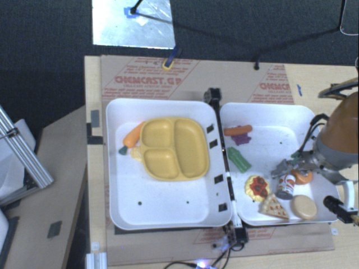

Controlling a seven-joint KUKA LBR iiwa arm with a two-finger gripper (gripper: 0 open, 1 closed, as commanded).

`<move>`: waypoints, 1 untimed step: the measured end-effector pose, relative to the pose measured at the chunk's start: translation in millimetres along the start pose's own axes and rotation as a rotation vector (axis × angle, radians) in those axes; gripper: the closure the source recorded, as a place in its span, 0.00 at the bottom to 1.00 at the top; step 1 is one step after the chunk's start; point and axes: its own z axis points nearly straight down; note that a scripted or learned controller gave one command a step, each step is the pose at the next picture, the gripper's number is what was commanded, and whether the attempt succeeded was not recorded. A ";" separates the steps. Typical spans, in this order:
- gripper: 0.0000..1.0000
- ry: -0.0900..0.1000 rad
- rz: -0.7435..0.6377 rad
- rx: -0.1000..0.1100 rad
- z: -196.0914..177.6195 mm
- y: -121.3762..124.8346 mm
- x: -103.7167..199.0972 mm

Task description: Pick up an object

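My gripper (287, 170) hangs low over the right side of the right bin (269, 115), on the grey arm with its orange band (342, 129). Just below it stands a small red-and-white can (285, 188), tilted. An orange piece (304, 177) lies beside the can, partly under the gripper. A tan bun (304, 207) and a pizza slice (274, 207) lie along the bin's near edge. To their left is a small round pizza (257, 187).
A green pickle (238, 159), a purple piece (242, 139) and a hot dog (238, 130) lie in the right bin's left part. The left bin (168, 209) holds a yellow divided plate (171, 148) and a carrot (133, 134).
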 end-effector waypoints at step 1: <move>1.00 0.001 0.001 0.002 -11.0 -0.7 -0.4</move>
